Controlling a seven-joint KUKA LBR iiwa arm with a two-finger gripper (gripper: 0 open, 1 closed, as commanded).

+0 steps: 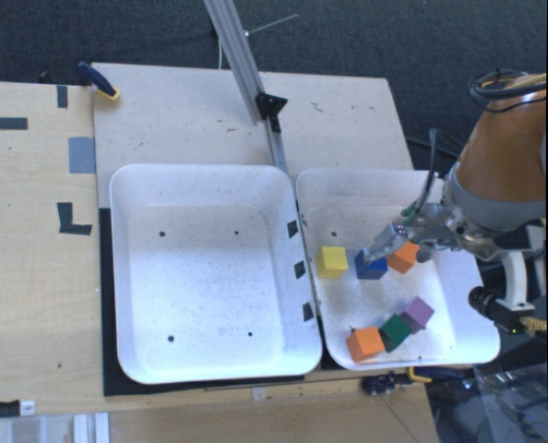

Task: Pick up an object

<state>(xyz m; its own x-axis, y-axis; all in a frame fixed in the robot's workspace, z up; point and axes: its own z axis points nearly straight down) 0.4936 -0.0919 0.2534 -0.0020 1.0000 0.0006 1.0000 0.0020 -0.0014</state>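
Note:
The right bin (348, 192) holds several small blocks. A yellow cube (331, 262) lies at its left middle. A blue block (370, 266) and an orange block (402, 257) sit side by side in the middle. My gripper (388, 245) is down directly over these two, its tip between them. Near the bin's front lie an orange cube (365, 342), a green block (398, 329) and a purple block (418, 313), clustered together. The grey arm with its orange band (505, 160) reaches in from the right.
The left bin (163, 192) stands beside the right one, with black clips along the shared rim (299, 268). A slanted metal rail (240, 53) runs from the top toward the bins. A blue-and-yellow tool (99, 79) lies on the bench at the back left.

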